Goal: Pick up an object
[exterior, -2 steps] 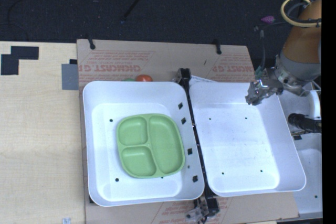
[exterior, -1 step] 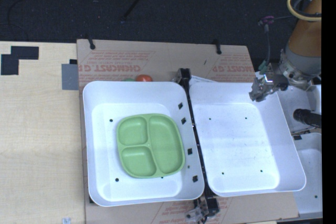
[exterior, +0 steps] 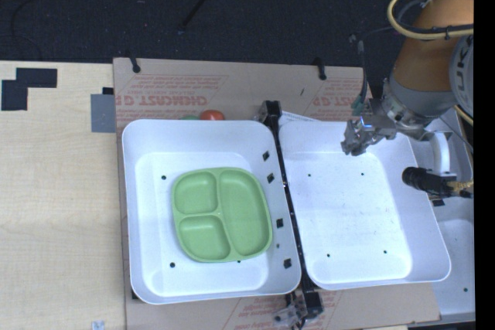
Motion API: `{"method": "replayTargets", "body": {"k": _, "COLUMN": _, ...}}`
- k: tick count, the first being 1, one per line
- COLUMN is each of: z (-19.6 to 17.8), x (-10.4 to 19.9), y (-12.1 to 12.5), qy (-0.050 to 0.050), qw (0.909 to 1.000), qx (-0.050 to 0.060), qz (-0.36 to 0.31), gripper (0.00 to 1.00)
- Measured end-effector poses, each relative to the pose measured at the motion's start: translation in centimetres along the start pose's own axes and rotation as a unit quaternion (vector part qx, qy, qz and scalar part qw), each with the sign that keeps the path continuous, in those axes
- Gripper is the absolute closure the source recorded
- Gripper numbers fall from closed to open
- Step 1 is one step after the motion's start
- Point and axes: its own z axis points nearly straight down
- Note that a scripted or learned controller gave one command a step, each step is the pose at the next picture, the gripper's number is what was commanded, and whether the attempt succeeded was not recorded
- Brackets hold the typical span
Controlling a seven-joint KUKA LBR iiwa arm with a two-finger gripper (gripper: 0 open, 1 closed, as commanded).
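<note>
Dark floor borders the worktop (exterior: 62, 189). Green divided plate (exterior: 221, 214) lies in the left bin (exterior: 147, 143); the claw (exterior: 357, 141) hangs over the right bin (exterior: 418, 259), well apart, grip unreadable. Closing there would likely catch nothing.

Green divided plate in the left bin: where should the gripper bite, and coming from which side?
Likely best on the rim of the green plate, coming straight down from above. It lies flat, so only the raised outer edge or the dividers between its three compartments offer something thin to pinch. The rim toward the centre divider is nearest the gripper, which hangs over the right bin.
</note>
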Motion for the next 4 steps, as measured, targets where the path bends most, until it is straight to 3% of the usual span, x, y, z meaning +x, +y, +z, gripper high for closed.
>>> {"method": "replayTargets", "body": {"k": 3, "z": 1.6, "x": 15.2, "y": 2.9, "qy": 0.000, "qw": 1.0000, "qx": -0.001, "qz": 0.000, "gripper": 1.00}}
{"method": "replayTargets", "body": {"k": 4, "z": 0.7, "x": 21.2, "y": 3.0, "qy": 0.000, "qw": 1.0000, "qx": -0.001, "qz": -0.001, "gripper": 1.00}}
